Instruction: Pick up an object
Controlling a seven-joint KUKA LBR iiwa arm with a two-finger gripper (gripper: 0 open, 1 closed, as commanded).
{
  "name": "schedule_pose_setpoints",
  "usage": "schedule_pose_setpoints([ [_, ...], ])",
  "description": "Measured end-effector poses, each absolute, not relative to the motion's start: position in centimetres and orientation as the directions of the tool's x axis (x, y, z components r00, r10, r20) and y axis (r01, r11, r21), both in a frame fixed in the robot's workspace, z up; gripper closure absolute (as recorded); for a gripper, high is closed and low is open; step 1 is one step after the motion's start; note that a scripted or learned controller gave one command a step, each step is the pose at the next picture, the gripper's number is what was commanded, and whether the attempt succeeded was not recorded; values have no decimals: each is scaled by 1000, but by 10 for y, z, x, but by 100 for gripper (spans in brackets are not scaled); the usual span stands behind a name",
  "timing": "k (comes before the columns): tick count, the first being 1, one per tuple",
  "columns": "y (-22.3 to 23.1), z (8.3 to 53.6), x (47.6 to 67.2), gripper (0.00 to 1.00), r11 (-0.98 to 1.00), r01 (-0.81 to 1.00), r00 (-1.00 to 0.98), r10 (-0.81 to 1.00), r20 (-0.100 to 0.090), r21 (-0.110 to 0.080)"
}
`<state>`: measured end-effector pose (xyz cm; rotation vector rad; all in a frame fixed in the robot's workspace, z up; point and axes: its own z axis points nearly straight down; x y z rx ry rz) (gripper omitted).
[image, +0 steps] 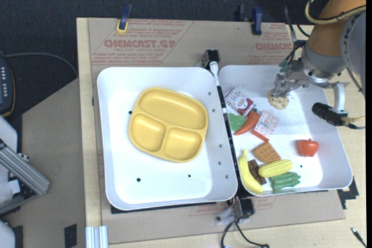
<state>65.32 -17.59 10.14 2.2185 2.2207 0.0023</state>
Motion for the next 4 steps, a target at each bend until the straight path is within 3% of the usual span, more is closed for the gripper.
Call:
schedule_pose_setpoints([
  [2, -183, 208, 670, 100, 1, 1000, -1, 1000, -3, 9],
  [3, -183, 227, 671, 100, 0, 1000, 0, 1000, -2, 6],
  [4, -136, 218, 639, 100, 4, 1000, -4, 1000, 2, -4],
])
